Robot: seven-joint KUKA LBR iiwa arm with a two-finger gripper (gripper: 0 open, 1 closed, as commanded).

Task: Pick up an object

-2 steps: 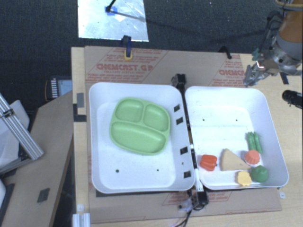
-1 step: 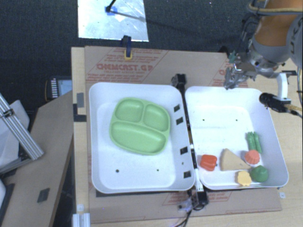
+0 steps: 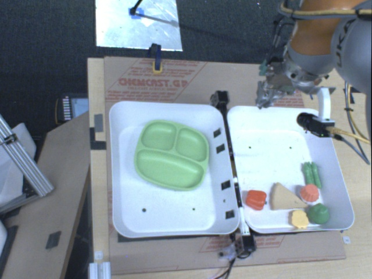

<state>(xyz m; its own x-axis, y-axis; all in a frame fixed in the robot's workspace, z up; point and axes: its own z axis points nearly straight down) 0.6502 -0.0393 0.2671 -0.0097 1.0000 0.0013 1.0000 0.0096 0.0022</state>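
Here the gripper (image 3: 265, 100), its opening impossible to tell, hovers at the right bin's (image 3: 273, 150) far rim, with the toy foods (image 3: 288, 199) clustered well below it toward the near corner

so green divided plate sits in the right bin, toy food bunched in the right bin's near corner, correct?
Not quite. The camera view shows the green divided plate in the left bin, alone. The toy food is bunched in the right bin's near corner, as you said.
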